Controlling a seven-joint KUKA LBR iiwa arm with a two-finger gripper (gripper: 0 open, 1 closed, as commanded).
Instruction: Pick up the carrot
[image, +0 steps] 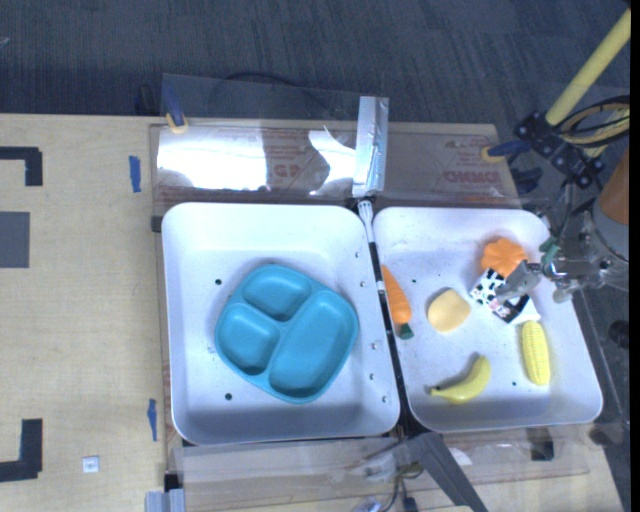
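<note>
The carrot (396, 301) lay lengthwise against the left wall of the right bin (575, 405), green tip toward the front, with a pale yellow block (449, 310) just beside it and a banana (462, 383) nearer the front. The claw (517, 288) hung well apart from it, toward the bin's right side over a black-and-white spotted toy (490, 291) and an orange thing (502, 253), a corn cob (536, 352) close by; I could not tell how wide it stood. To do the pick well, it would likely need to cross to the left wall and close across the carrot's narrow width, mindful of the wall.
</note>
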